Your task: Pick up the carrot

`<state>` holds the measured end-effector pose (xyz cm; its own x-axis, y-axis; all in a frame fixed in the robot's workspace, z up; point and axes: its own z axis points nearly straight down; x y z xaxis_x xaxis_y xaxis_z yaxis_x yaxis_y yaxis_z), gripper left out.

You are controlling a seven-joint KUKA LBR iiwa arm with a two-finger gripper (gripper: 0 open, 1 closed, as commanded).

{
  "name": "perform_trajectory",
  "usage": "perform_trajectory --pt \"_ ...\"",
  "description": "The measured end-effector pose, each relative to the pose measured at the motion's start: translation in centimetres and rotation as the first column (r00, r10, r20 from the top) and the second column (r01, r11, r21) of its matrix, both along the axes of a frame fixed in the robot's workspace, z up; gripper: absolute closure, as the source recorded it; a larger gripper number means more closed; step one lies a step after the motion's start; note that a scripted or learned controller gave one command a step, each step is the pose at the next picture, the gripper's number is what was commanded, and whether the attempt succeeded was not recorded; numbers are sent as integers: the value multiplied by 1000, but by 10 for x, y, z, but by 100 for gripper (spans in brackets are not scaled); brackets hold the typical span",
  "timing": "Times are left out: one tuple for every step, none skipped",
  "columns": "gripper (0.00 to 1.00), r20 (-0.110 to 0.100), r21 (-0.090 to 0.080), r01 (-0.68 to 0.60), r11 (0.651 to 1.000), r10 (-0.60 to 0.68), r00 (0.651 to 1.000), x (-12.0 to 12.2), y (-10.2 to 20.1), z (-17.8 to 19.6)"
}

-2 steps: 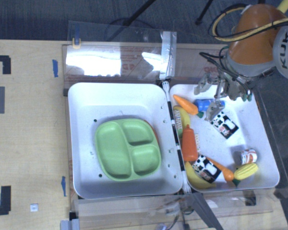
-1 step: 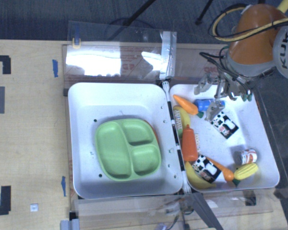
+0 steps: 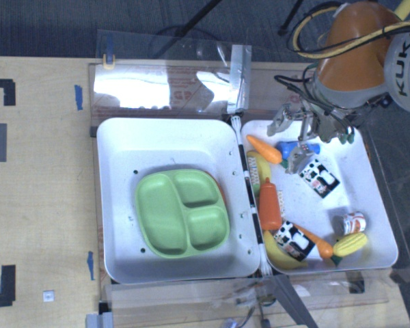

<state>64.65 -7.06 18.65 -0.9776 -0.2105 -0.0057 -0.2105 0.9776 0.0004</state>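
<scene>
One small carrot point(image 3: 264, 149) lies in the right bin point(image 3: 369, 183), probably light, stiff, slick plastic, so grab mid-body; tool point(image 3: 302, 139) hovers beside it, can't tell if clenched.

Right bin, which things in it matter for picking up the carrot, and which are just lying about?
Job:
orange carrot
two-finger gripper

Lying about:
red-orange bottle
black-and-white cow-print carton
yellow banana
green divided plate

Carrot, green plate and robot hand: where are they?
carrot point(image 3: 264, 149), camera view, on the middle of its orange body.
green plate point(image 3: 183, 212), camera view, on the ridge between its compartments.
gripper point(image 3: 299, 157), camera view, midway between its fingertips.
</scene>
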Motion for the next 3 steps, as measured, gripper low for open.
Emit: perform_trajectory --pt "100 9 3 5 1000 -5 1000 2 0 12" --pt "100 4 -1 25 1000 -25 1000 -9 -63 44" --pt "0 4 -1 25 1000 -25 1000 -9 -63 44"
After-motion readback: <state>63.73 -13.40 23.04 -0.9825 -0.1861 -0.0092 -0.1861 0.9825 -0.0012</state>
